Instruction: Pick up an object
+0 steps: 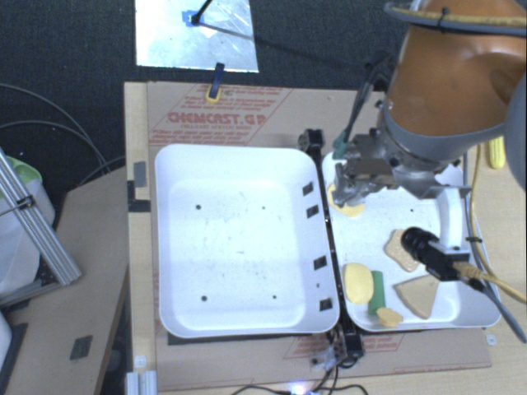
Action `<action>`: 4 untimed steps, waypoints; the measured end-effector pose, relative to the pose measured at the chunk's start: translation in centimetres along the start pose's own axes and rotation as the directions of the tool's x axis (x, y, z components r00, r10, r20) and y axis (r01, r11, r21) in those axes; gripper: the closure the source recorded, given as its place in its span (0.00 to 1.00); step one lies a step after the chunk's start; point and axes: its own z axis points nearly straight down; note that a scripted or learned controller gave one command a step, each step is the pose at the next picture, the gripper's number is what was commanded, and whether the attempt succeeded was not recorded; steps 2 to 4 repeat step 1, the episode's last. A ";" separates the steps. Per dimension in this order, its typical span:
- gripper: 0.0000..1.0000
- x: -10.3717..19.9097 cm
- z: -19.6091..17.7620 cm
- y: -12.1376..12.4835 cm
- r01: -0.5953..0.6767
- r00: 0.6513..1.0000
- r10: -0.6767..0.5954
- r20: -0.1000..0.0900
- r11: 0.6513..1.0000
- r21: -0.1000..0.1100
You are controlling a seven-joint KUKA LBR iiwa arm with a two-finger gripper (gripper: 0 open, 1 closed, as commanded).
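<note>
Objects in the right white bin on a cardboard-covered bench, hand above them, grip state unclear

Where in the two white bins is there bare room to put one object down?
The left white bin is bare across its floor, between its rim and the black divider clips. The right white bin is crowded: yellow oval piece, green stick, tan wedge, and the gripper at its upper-left corner.

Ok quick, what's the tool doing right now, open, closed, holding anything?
Tool: low in the right bin, over a pale yellow piece; open or closed cannot be told, and no hold is visible.
</note>
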 end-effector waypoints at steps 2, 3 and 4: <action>1.00 -6.2 -1.4 0.2 -0.010 1.000 0.010 0.002 1.000 -0.009; 1.00 -6.2 -1.4 0.2 -0.010 1.000 0.010 0.002 1.000 -0.009; 1.00 -6.2 -1.4 0.2 -0.010 1.000 0.010 0.002 1.000 -0.009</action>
